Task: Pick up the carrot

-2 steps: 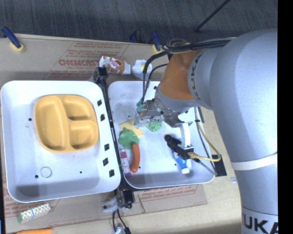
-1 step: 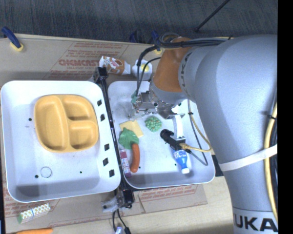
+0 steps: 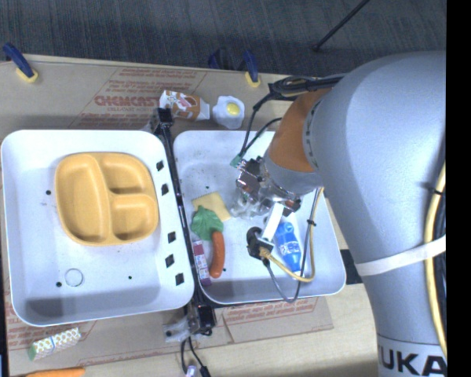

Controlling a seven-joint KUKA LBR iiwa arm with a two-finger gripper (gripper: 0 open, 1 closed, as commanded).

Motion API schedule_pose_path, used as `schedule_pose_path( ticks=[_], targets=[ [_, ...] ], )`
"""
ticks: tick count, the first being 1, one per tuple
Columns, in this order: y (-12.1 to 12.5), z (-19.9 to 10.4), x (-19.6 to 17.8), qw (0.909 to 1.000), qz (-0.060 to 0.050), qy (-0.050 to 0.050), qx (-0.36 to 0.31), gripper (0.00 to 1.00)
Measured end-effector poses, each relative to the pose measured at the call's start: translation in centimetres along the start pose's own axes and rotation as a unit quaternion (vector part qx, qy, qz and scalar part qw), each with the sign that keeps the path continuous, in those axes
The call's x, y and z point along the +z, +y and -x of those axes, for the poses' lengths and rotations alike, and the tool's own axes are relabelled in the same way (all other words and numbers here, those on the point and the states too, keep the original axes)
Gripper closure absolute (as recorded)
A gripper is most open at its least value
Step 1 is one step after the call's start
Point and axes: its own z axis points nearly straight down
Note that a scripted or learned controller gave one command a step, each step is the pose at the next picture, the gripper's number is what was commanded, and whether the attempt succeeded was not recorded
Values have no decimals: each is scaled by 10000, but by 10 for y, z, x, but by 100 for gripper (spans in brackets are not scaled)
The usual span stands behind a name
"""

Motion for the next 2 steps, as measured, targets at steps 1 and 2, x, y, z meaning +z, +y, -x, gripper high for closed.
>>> schedule_pose_path(
  ticks=[1, 2],
  targets=[
    [-48, 8, -207, 9981, 30, 0, -621, 100],
    [-48, 8, -207, 9981, 21, 0, -620, 0]
  ],
)
